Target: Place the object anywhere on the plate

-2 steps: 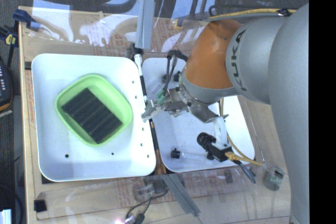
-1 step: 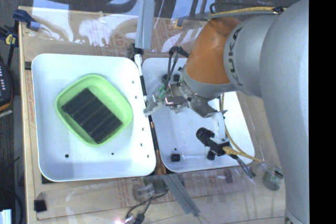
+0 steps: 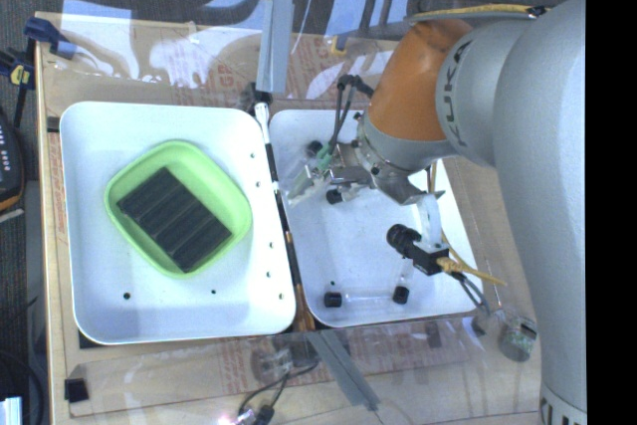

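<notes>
Green and shallow, the plate (image 3: pixel 225 178) sits near the middle of the left white bin (image 3: pixel 90 299), nudged a little toward 12 o'clock. On it lies the object, a black ribbed slab (image 3: pixel 174 214), flat on the plate's floor with its long sides running from about 10 o'clock to 4 o'clock. The slab rests wholly inside the green rim, and its 4 o'clock end comes close to the plate's edge. The right bin (image 3: pixel 353 249) stands just beside the left one, their walls touching along the middle of the bench (image 3: pixel 149 55). The grey arm (image 3: pixel 518 114) comes in from 3 o'clock, with its orange band (image 3: pixel 418 85) over the 12 o'clock part of the right bin. The gripper (image 3: pixel 320 172) is low at about 10 o'clock in that bin, close to the wall shared with the left bin and well apart from the slab. At this angle its state, apart or together, cannot be told, and nothing can be seen held in it. Near the 6 o'clock wall of the right bin lie two small black pieces, one (image 3: pixel 331 299) toward 7 o'clock and the other (image 3: pixel 400 294) toward 5 o'clock. Whether anything joins the two pieces is unclear.
</notes>
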